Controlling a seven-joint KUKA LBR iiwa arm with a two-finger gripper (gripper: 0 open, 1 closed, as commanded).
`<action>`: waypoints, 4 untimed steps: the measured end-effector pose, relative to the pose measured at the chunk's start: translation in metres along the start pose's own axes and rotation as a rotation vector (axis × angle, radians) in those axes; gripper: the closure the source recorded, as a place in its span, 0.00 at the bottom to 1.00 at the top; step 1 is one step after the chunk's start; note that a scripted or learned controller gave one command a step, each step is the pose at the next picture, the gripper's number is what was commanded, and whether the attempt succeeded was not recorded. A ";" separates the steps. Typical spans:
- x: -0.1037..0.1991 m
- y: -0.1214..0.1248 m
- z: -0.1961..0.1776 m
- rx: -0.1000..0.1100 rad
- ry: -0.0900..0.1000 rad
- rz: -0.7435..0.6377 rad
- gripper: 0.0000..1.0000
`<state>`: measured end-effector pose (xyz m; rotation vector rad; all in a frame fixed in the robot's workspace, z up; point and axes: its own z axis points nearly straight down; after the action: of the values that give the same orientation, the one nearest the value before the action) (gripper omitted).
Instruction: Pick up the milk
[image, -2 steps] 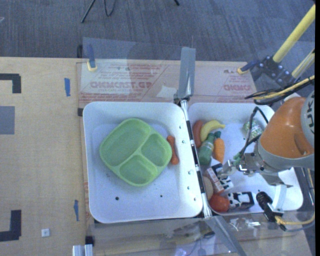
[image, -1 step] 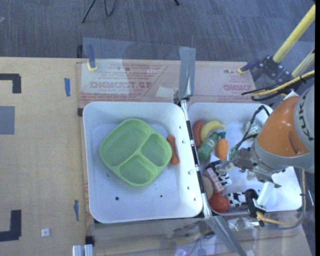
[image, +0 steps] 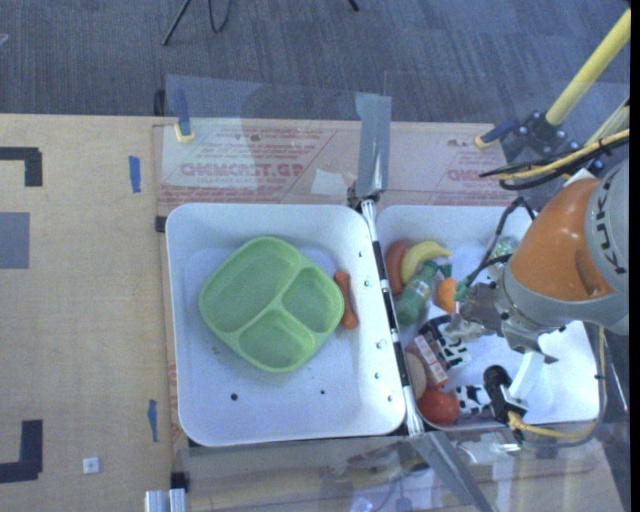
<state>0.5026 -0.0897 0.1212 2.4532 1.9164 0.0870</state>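
Note:
The milk (image: 449, 350) is a small carton with black and white cow patches, lying in the right bin (image: 570, 395) among other groceries. My gripper (image: 467, 322) reaches in from the right and hangs directly over the carton's upper end, very close to it or touching it. From this angle the wrist hides how the gripper meets the carton. A second cow-patterned patch (image: 470, 399) shows lower down near the bin's front wall.
Around the milk lie a banana (image: 428, 250), a green bottle (image: 415, 293), an orange (image: 446, 291), a red fruit (image: 438, 405) and a brown packet (image: 428, 366). The left bin (image: 200, 400) holds a green divided plate (image: 270, 303) and a carrot (image: 346, 300).

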 end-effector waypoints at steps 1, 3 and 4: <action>0.105 -0.016 -0.059 0.058 -0.035 0.204 1.00; 0.000 -0.020 -0.062 0.060 -0.036 0.257 0.00; -0.020 -0.015 0.007 0.044 -0.026 0.234 0.00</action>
<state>0.4840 -0.1055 0.1129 2.6829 1.6315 0.0179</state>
